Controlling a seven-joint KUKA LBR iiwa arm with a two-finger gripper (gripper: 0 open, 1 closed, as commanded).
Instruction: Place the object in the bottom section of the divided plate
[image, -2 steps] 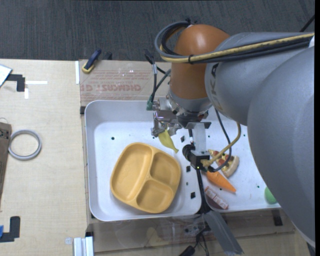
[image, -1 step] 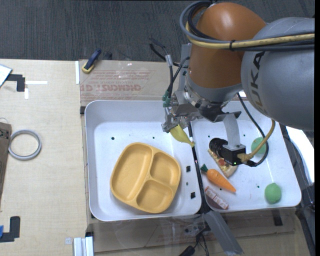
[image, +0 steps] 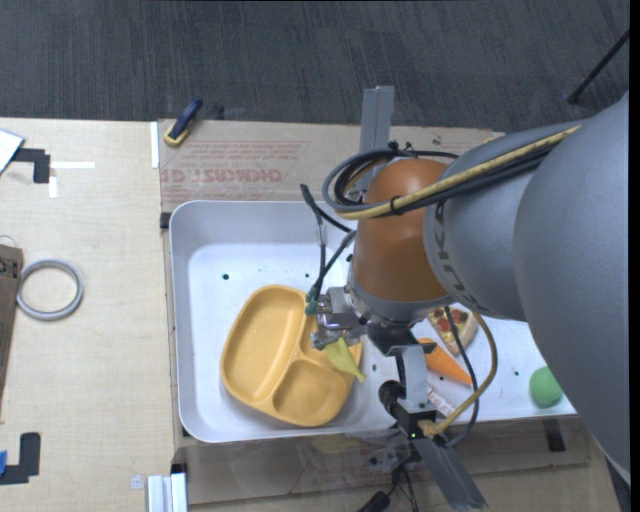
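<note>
A yellow divided plate (image: 262, 345) lies in the left half of the white bin (image: 200, 260). Its large section faces left, and a smaller section (image: 305, 392) sits at the lower right. My gripper (image: 333, 332) hangs over the plate's right rim, under the orange wrist band. A small yellow-green object (image: 345, 358) is pinched between its fingers, sticking out below them, just above the rim beside the lower section. The arm hides the plate's upper right part.
To the right in the bin lie an orange carrot-like piece (image: 450, 366), a green ball (image: 545, 387) and a partly hidden pizza-like toy (image: 456, 322). A tape roll (image: 45, 289) rests on the bench at the left. A blue and yellow tool (image: 184, 121) lies beyond the bin.
</note>
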